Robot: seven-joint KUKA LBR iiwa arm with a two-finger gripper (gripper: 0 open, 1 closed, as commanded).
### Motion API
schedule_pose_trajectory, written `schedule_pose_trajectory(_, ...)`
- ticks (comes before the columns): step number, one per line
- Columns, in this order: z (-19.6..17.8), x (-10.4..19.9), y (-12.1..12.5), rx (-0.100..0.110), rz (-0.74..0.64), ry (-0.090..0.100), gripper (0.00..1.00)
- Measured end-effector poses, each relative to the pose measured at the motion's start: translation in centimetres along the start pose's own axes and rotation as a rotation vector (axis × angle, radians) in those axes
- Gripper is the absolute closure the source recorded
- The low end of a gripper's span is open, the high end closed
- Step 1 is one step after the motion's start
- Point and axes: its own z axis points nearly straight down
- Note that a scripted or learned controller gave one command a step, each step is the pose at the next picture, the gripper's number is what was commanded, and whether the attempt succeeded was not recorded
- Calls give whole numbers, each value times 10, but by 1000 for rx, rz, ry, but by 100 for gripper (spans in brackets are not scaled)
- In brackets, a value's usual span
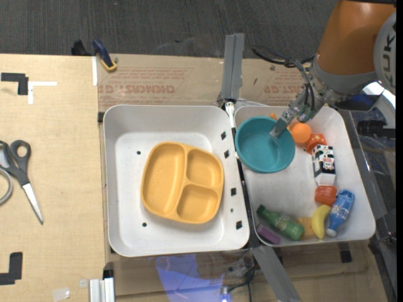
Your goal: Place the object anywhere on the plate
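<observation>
Gripper (281, 128) over teal bowl (264, 146) (fingers indistinct)

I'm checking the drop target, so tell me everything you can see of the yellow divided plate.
The yellow divided plate looks like matte plastic with rounded corners and three compartments: one large at its left, two smaller at its right. It lies flat and slightly rotated in the left white bin, with nothing on it.
</observation>
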Motion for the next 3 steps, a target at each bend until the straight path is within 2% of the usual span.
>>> schedule_pose_trajectory(1, 64, 81, 3, -3, 70, 0, 100)
schedule_pose_trajectory(2, 65, 81, 3, -2, 71, 1, 0)
schedule_pose_trajectory(3, 56, 80, 3, -3, 72, 1, 100)
